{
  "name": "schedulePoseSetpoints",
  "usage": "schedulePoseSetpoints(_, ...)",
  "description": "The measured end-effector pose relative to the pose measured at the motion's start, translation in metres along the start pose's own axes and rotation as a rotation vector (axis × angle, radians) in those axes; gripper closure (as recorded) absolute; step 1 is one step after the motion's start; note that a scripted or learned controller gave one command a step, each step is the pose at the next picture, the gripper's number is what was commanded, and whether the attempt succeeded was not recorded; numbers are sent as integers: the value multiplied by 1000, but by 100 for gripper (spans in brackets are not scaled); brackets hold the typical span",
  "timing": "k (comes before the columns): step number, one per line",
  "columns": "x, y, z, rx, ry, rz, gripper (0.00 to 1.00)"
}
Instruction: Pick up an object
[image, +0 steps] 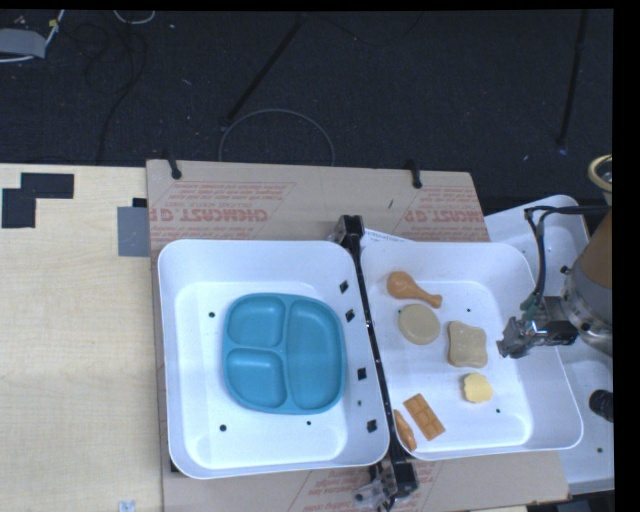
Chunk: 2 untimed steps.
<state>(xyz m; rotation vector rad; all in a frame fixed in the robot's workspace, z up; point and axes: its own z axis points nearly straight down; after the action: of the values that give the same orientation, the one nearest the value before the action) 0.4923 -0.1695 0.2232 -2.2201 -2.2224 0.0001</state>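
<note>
A pale wooden bench (70, 340) is filling the left side of the view, with a sheet of brown cardboard (310, 205) printed in red lying on it under two shallow white bins. Beyond the bench, a dark carpeted floor (300, 80) is running across the top, with thin black cables trailing over it. Black clips are joining the bins along their shared edge.

The left bin (190, 440) is holding a blue divided plate (283, 352), lying flat near its middle. The right bin (540, 430) is holding several pieces of toy food, all lying apart from one another: a tan drumstick (412, 288) near the back, a round beige patty (419, 324) just in front of it, a beige bread slice (467, 344) to the right of the patty, a small yellow piece (478, 388) in front of the bread, and two orange strips (422, 416) near the front left corner.

The arm is reaching in from the right, its orange band (598, 255) showing at the edge of the view. The gripper (512, 342) is hanging over the right side of the right bin, just beside the bread slice. Nothing is showing between its fingers, and whether they are spread or closed cannot be told from this angle.
</note>
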Motion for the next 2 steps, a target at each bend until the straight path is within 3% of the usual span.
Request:
schedulePoseSetpoints(1, -1, 1, -46, -3, -1, 0, 100)
schedulePoseSetpoints(2, 56, 17, -38, 3, 1, -2, 100)
